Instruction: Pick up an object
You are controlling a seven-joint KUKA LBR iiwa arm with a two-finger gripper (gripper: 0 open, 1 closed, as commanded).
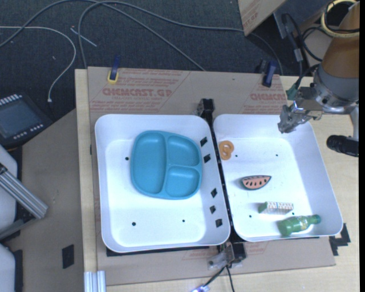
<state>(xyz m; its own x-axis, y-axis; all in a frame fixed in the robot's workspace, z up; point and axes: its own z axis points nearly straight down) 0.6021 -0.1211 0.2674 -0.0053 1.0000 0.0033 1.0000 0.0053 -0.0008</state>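
The right bin (308, 149) holds an orange pretzel (226, 150) near its left wall, a watermelon slice (255, 182) in the middle, a small striped bar (276, 207) below that, and a green bottle (296, 224) lying at the front edge. My gripper (290, 122) hangs above the bin's far right corner, apart from all of these objects. Nothing shows between its fingers.
The left bin (114, 188) carries a blue divided plate (166, 164). Black clamps run along the seam between the bins (214, 188). Cables lie on the dark floor behind the bench, and a cardboard box (256, 14) sits at the top.
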